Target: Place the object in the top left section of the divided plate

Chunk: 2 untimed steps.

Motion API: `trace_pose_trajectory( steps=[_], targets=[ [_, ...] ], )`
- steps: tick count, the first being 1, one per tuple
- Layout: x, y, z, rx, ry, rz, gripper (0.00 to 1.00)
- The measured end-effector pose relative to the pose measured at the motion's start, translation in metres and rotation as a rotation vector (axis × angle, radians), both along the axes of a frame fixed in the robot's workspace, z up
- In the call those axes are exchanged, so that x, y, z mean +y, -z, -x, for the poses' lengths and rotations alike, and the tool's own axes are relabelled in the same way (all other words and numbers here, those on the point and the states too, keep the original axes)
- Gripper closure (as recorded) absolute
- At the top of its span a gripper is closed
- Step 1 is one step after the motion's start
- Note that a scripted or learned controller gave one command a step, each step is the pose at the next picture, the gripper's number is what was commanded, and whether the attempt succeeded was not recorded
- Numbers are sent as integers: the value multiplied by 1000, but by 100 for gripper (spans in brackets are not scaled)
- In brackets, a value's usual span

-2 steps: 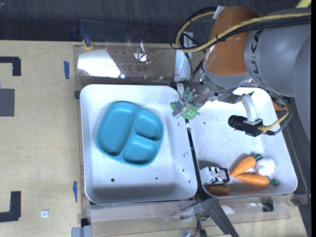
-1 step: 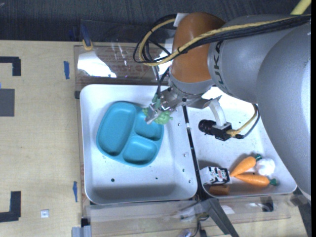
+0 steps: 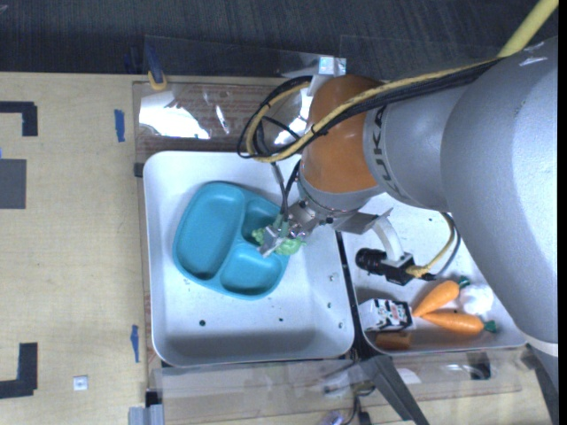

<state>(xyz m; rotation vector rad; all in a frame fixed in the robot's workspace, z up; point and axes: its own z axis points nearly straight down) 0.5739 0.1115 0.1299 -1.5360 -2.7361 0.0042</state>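
Observation:
A blue divided plate (image 3: 213,233) lies in the left white bin (image 3: 177,326). It has one large section on the left and two smaller ones on the right. My gripper (image 3: 282,235) hangs over the plate's right rim, between the two small sections. A small green object (image 3: 285,245) sits at its fingertips, over the rim. The grey arm with its orange band comes in from the upper right and hides the plate's far right edge.
The right bin (image 3: 461,348) holds two orange carrots (image 3: 447,312) with a white piece beside them and a small black-and-white packet (image 3: 390,314). A clear plastic sheet (image 3: 213,118) lies behind the left bin. The bin's front floor is bare.

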Motion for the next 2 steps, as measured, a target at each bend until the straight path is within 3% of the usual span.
trace_pose_trajectory(
  steps=[1, 2],
  targets=[
    [-1, -72, -28, -12, -57, -2, 100],
    [-1, -70, -27, -7, -57, -1, 0]
  ],
)
